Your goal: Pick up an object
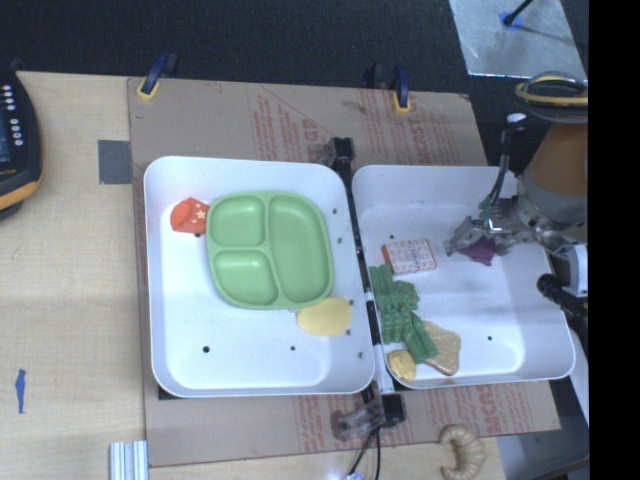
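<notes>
1. Camera view: purple object (483, 252) is seen in the right bin (520, 353), under the hand (478, 236).
2. Hand: lowered onto it; finger state cannot be told.
3. Progress: object not yet lifted.

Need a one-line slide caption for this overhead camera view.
KUKA gripper down in the right bin at a purple object; green divided plate sits in the left bin.

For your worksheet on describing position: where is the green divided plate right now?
The green divided plate lies in the left bin, between a red object at its upper left and a yellow piece at its lower right.
</notes>
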`<state>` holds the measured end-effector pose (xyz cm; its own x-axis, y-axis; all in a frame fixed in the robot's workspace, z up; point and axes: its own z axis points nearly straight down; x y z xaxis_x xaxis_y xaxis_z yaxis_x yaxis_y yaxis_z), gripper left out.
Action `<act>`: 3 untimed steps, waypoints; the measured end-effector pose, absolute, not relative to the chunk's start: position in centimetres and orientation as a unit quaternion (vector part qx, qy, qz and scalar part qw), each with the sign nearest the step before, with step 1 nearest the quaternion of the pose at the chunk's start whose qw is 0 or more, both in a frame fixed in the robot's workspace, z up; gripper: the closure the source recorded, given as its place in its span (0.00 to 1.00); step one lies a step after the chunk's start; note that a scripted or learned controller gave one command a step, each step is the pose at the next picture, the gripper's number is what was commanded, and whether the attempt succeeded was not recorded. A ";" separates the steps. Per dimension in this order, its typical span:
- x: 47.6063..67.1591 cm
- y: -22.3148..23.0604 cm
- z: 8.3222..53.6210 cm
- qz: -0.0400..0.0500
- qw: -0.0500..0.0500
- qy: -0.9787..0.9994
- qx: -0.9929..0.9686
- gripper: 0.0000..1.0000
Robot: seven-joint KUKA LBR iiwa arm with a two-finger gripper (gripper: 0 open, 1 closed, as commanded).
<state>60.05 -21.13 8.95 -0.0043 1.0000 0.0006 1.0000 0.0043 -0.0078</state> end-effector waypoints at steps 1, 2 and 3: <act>65.9 -21.2 9.3 -0.001 -0.002 -0.709 -0.705 0.00; 61.4 -21.3 14.5 0.001 0.001 -0.707 -0.707 0.00; 60.4 -21.1 8.9 0.003 0.003 -0.709 -0.706 0.00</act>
